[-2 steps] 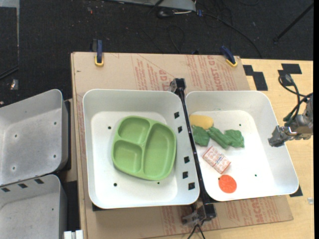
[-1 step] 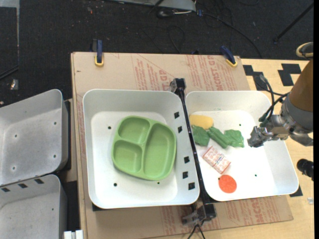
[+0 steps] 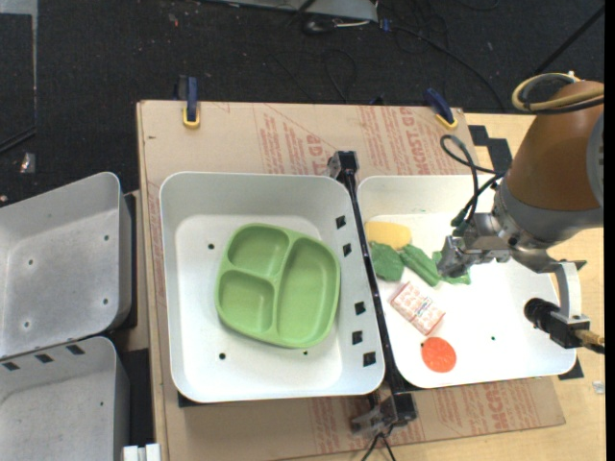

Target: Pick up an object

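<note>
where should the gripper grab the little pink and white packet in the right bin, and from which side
Judging from the view, take the pink and white packet across its short width, coming straight down from above. It lies flat and turned at an angle on the right bin floor, so only its edges offer a hold. Its sides look clear of the orange disc and the green pieces, leaving room for the gripper to straddle it.

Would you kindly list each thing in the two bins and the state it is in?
green divided plate: upright, flat in the left bin
yellow item: lying in the right bin
green item: lying under the pincer
pink-patterned packet: flat, askew
orange disc: flat
</note>
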Action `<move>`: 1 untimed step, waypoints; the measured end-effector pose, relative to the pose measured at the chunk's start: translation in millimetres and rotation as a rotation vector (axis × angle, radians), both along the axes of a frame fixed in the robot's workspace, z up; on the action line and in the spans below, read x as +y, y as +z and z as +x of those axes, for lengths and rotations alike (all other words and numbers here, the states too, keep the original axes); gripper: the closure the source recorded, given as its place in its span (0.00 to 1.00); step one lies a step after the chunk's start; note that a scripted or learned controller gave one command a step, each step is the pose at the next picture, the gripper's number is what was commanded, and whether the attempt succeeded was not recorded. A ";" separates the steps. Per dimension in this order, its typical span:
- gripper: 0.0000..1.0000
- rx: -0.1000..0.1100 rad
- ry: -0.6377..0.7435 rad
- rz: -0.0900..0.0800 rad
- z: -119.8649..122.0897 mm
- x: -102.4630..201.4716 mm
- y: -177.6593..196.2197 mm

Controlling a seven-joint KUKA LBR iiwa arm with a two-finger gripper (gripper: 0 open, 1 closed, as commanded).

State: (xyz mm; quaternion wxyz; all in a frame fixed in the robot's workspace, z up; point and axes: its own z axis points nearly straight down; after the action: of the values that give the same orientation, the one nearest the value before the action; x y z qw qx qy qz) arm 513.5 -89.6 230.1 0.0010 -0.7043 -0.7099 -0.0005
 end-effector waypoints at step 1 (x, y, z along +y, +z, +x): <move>1.00 -0.002 0.000 -0.001 6.9 53.8 10.5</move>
State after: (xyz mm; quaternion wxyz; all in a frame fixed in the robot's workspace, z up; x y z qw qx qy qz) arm 520.4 -35.8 240.6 -0.0003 -0.7043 -0.7099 -0.0010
